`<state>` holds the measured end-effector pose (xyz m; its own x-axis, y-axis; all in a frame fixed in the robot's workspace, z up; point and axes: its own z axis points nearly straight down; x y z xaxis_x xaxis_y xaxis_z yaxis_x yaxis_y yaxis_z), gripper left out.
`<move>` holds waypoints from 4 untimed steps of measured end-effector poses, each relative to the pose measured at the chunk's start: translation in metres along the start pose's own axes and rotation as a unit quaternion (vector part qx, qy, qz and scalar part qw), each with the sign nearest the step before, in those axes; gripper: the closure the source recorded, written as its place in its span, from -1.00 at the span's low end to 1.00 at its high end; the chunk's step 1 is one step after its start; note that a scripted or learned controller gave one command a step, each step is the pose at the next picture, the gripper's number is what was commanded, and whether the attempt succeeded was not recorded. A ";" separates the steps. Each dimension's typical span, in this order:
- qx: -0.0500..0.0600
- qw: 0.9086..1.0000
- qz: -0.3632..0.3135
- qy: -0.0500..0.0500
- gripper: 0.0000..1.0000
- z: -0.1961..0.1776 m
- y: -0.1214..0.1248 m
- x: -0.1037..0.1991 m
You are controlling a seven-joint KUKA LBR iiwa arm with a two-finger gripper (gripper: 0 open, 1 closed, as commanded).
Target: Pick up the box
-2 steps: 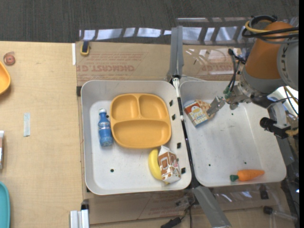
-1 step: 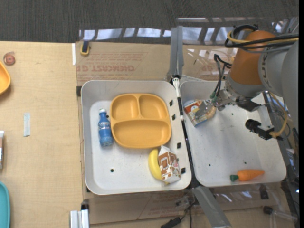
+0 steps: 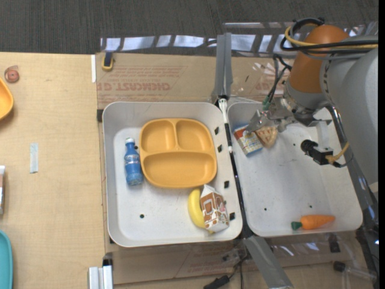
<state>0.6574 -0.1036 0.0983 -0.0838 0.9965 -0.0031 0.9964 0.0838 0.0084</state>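
White right bin [image 3: 337, 179] holds box [image 3: 246, 141], lying diagonally; tool [image 3: 264, 122] state unclear.

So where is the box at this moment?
In the camera view, the box lies in the right bin, at its upper left corner near the divider, directly beside the claw; the carrot sits far off by the bottom edge.

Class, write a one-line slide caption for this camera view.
The arm's tool hangs over a small box in the right bin; a yellow divided plate sits in the left bin.
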 end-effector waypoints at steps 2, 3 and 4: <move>-0.003 1.000 0.007 0.001 -1.00 -0.001 -0.074 0.011; -0.002 0.991 -0.134 -0.001 -1.00 0.000 -0.012 0.008; 0.000 0.992 -0.122 0.000 -1.00 0.000 -0.099 -0.007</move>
